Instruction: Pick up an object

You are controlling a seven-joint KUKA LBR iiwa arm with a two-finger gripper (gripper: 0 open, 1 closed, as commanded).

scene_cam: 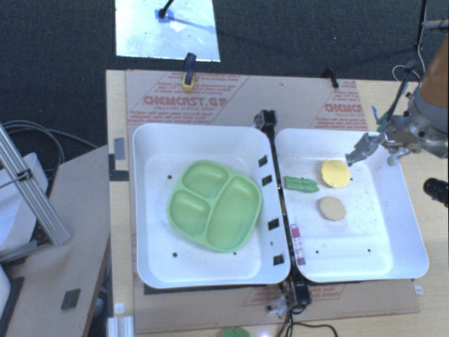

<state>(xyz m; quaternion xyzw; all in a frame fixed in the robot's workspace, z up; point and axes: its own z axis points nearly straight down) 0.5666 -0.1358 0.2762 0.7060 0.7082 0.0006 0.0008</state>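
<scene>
In the right bin (pixel 393 258) lie three small objects: a yellow round piece (pixel 336 174), a tan round piece (pixel 332 208) just below it, and a green pod-shaped piece (pixel 300 184) by the bin's left wall. My gripper (pixel 359 151) hangs over the bin's upper right part, its tip just right of and above the yellow piece. Nothing shows between its fingers.
The left bin (pixel 154 153) holds a green divided plate (pixel 214 206). A divider with black clips (pixel 270 188) runs between the bins. The arm's wrist and cables (pixel 421 111) fill the right bin's far right side. A cardboard sheet (pixel 210 97) lies under the bins.
</scene>
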